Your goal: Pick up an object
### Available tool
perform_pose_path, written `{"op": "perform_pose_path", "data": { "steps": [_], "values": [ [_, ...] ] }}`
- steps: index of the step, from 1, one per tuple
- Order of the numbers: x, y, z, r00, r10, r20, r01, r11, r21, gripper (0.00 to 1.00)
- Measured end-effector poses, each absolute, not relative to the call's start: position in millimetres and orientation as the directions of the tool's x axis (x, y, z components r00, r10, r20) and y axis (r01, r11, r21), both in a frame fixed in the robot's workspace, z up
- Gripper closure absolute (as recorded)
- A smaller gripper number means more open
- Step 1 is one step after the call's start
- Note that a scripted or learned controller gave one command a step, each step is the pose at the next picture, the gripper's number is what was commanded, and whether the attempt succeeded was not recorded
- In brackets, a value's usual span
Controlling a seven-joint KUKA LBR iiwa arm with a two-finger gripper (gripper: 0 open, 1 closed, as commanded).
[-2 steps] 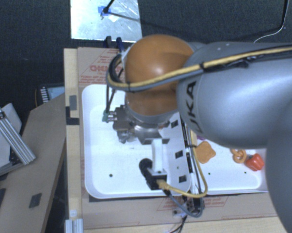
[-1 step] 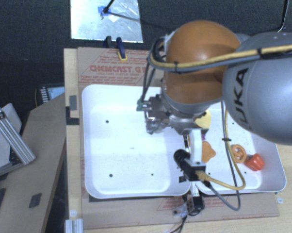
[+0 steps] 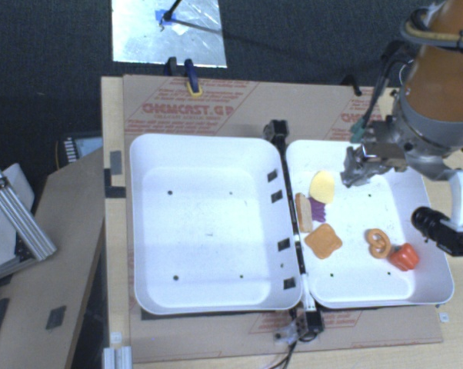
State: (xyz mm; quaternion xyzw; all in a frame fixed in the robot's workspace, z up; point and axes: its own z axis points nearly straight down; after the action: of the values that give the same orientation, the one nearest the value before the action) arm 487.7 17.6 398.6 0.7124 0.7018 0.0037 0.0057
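Observation:
My gripper (image 3: 354, 173) hangs over the back of the right bin (image 3: 428, 283), just right of a pale yellow piece (image 3: 322, 184). Under that yellow piece lies a purple piece (image 3: 318, 209). A tan strip (image 3: 301, 212) rests along the bin's left wall. Nearer the front sits an orange flat piece (image 3: 323, 241). To its right lie a pretzel-shaped ring (image 3: 378, 242) and a red-orange pepper (image 3: 404, 257). Nothing shows between the fingers.
The left bin (image 3: 208, 221) stands beside the right one, split from it by a black clip rail (image 3: 285, 206). A black cylinder (image 3: 439, 229) juts in over the right bin's right edge. A shiny plate (image 3: 170, 21) lies behind the bench.

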Motion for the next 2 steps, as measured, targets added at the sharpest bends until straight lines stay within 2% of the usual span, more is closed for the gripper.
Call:
{"op": "perform_pose_path", "data": {
  "steps": [1, 2],
  "values": [
    [486.9, 94, 455, -0.011, 1.0, 0.003, 1.0, 0.011, 0.009, 1.0],
    [486.4, 156, 540, -0.01, 1.0, 0.005, 1.0, 0.01, 0.01, 1.0]
  ]
}}
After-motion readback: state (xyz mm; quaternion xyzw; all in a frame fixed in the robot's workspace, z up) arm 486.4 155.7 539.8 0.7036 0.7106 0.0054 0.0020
